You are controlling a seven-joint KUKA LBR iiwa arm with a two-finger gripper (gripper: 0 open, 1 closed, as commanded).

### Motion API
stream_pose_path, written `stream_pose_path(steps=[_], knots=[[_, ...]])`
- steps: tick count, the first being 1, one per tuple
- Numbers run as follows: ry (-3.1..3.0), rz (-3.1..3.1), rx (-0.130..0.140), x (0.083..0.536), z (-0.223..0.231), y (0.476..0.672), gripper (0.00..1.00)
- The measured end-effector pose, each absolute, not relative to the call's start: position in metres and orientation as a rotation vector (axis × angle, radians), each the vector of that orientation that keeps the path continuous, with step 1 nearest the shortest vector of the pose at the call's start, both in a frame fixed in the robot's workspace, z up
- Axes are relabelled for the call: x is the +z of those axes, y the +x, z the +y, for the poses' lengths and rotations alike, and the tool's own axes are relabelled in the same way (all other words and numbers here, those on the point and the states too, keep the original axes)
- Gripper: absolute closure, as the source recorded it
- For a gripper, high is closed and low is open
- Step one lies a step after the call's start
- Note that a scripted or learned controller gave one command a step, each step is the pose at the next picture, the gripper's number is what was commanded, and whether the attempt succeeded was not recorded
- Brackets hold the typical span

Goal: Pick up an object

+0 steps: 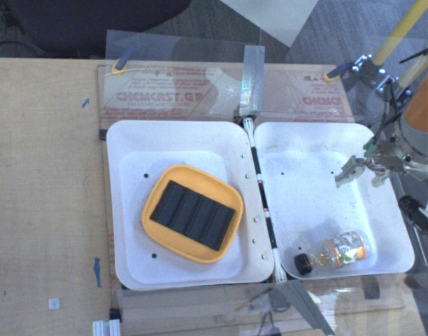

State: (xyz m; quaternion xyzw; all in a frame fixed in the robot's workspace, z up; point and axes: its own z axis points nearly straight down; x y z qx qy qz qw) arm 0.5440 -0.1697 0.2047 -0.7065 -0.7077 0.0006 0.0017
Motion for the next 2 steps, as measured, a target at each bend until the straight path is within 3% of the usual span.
stream_pose_path(steps=[1, 2], knots=[[-2.237, -2.202, 0.002, 0.126, -0.15, 0.484, 0.0], [-2.097, -2.339, -0.008, 0.089, -0.177, 0.482, 0.0]])
